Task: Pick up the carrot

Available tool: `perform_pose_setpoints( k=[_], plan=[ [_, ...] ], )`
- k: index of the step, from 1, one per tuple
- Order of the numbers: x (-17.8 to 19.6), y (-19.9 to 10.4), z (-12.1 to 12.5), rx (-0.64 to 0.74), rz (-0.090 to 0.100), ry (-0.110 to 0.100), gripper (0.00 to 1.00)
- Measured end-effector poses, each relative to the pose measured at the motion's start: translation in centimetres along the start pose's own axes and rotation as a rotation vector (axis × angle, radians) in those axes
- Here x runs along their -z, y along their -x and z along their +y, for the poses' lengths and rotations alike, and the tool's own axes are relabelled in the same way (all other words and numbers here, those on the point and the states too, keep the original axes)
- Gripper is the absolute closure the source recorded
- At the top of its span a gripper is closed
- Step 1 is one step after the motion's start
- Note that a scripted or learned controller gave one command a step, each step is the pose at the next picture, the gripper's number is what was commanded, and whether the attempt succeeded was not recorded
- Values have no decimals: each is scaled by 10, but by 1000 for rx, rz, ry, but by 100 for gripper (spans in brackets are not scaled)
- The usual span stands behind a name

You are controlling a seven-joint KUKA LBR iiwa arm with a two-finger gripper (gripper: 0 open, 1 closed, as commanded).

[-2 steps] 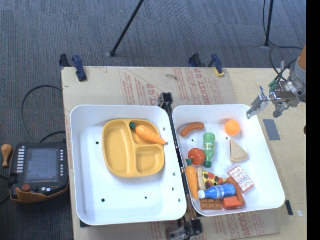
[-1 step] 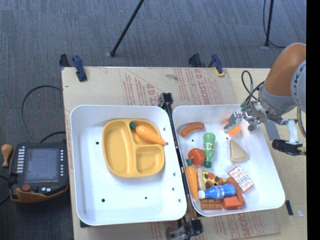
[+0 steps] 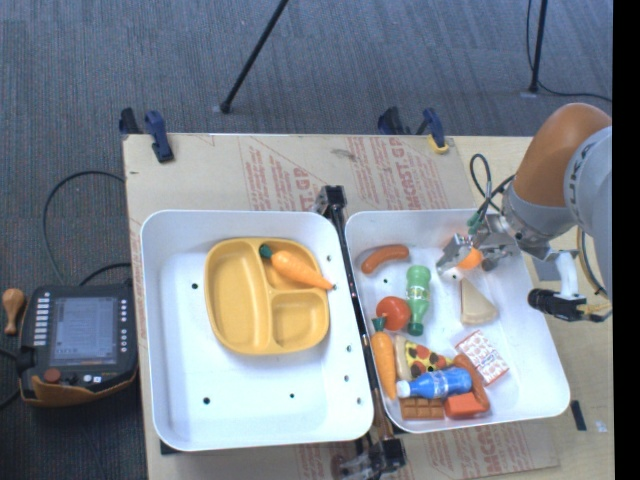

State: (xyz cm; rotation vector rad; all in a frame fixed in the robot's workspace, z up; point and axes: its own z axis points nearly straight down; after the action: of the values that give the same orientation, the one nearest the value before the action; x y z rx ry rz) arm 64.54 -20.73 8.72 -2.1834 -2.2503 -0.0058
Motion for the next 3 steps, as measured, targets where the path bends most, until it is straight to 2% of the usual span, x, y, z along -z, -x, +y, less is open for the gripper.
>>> perform_pose_setpoints(
  k=[1, 2, 3],
  plan=[
    [10, 1, 0, 3, -3, -3, 100],
    [1, 4, -1, 332, -6, 0, 100],
    [0, -50, 0, 286, -5, 0, 100]
  ],
)
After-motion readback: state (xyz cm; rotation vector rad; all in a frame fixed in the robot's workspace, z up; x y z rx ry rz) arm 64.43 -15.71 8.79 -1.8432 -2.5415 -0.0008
